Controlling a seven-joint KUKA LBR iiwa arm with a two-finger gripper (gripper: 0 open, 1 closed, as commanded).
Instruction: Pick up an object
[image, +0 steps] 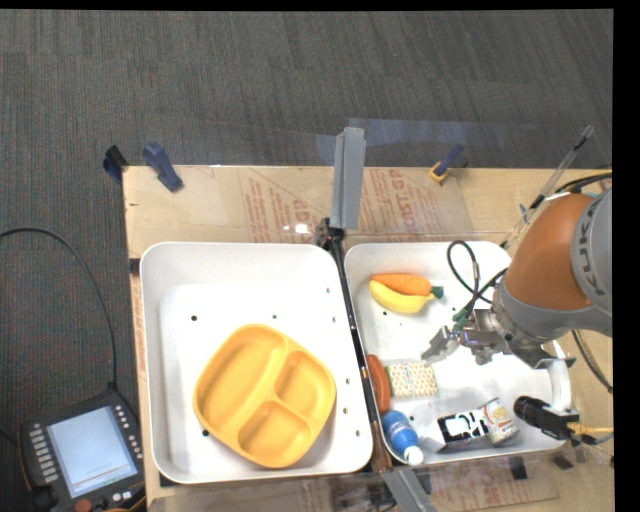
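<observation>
Right now, from where I stand by the bench:

Arm: grey KUKA arm w/ orange band (548, 262) reaches in over the right white bin (500, 252); wrist sits above that bin's right-middle.

Gripper: two-finger gripper (447, 343) pokes out leftward from the wrist, low over bare bin floor. Nothing seen between its tips. How wide it's set: can't tell, too small and partly in shadow.

Nearest thing: pale speckled square sponge-like pad (412, 379), just down-left of the tips, lying flat, close but apart.

Other options: yellow toy banana (396, 298) w/ orange toy carrot (403, 283) touching along its top edge, up-left of the tips; both long axes run roughly left-right. Red-brown sausage-shaped piece (378, 382) hugs the bin's left wall, long axis near-far. Blue-and-white small bottle (402, 437) at the bottom-left corner. Black-and-white small box (461, 428) and a small printed can (498, 420) along the bottom edge, touching each other.

Left bin: yellow three-section plastic plate (265, 396) sits alone in the left white bin (160, 300), well apart from the arm.

Key relation: pad lies down-left of the tips, nearest by far; my guess is a short shift that way then a drop.

Progress: nothing lifted yet, imo.

Risk: pad is flat and low, the tips may slide over it.
</observation>
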